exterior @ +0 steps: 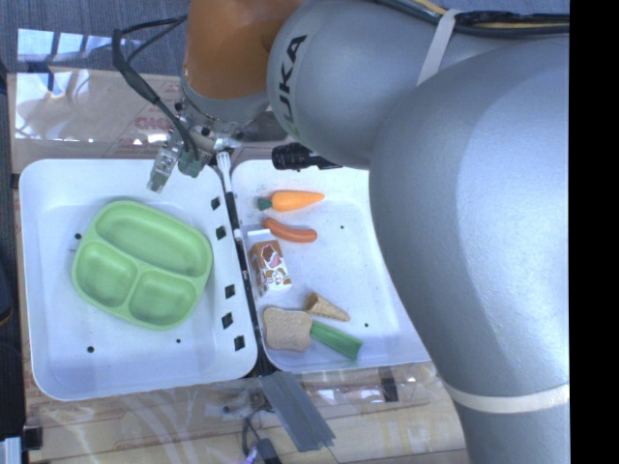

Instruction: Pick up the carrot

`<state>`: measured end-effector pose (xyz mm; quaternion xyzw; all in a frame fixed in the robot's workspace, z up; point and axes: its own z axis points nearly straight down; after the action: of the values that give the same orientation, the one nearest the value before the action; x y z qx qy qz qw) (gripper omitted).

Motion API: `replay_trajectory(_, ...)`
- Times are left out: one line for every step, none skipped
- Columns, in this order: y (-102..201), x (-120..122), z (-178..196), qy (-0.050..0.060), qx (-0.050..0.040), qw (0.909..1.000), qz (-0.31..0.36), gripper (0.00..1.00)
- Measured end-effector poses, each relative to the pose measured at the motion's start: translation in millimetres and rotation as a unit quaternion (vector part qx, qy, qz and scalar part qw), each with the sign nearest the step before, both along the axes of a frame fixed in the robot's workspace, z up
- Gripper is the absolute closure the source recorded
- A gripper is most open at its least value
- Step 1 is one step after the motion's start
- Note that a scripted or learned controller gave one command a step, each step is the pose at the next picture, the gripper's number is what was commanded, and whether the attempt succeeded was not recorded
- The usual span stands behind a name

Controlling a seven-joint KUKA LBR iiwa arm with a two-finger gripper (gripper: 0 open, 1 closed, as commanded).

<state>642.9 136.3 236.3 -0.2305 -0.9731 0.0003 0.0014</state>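
Your carrot (293,200) lies at the far end of the right bin (377,259), just above the sausage (291,231), while the gripper (191,159) hangs over the bins' divider, its grip impossible to tell.

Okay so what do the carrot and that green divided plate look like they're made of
Carrot: looks like moulded plastic toy food, judging by its smooth, evenly orange body, soft sheen and small green stub at one end. Green divided plate: probably plastic too, with a matte to satin finish; it has one uniform pale green colour, rounded moulded ridges between its three compartments and soft highlights. Neither can be confirmed from looks alone.
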Motion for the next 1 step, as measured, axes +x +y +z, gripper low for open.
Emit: replay_trajectory(59.0,-14.2,24.3,-0.003,0.0002,0.9549,0.297,1.0)
